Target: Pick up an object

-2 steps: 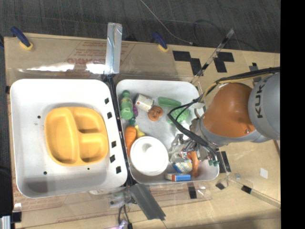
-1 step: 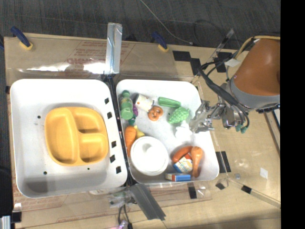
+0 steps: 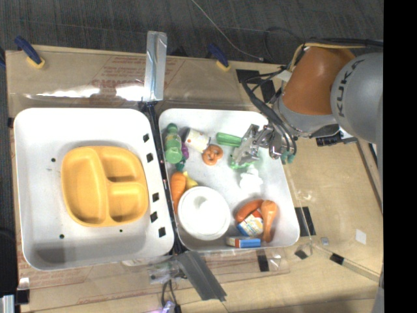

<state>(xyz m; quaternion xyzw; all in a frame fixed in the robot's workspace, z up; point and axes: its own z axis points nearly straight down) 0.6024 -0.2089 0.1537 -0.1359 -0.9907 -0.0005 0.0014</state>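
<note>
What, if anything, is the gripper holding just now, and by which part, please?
It cannot be told. The gripper is low in the right bin, over a small green item beside the green cylinder, but nothing shows clearly between its fingers.

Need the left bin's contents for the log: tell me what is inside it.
Inside the left bin lies one yellow divided tray, its three compartments bare. The bin floor under the tray is covered, so anything beneath it cannot be seen.
</note>
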